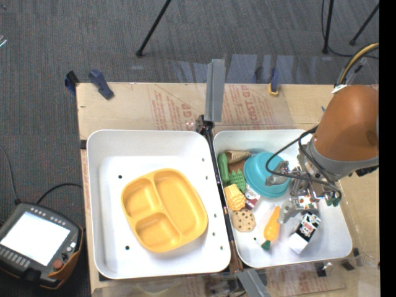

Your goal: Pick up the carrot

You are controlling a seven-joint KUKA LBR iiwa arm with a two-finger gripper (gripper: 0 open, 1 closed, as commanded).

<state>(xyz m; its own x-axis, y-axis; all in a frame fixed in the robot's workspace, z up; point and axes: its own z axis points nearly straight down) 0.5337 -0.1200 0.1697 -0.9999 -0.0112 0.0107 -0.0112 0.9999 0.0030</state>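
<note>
Still unlifted: one carrot (271, 224), flat on the right bin (337, 240) floor, just beside one cookie (244, 220), below one teal bowl (263, 173). Approach step, judging by the tool (304, 197) hovering just above-right; open or closed, cannot tell. Next: lower onto carrot, straddling it. Nearby, one milk carton (304, 228), one corn (234, 197).

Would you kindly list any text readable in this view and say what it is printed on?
Red printing on the cardboard sheet under the bins: upside down and too blurred to read.
Milk carton beside the carrot: markings too small to read.
Handheld pendant screen: glare, nothing legible.
</note>
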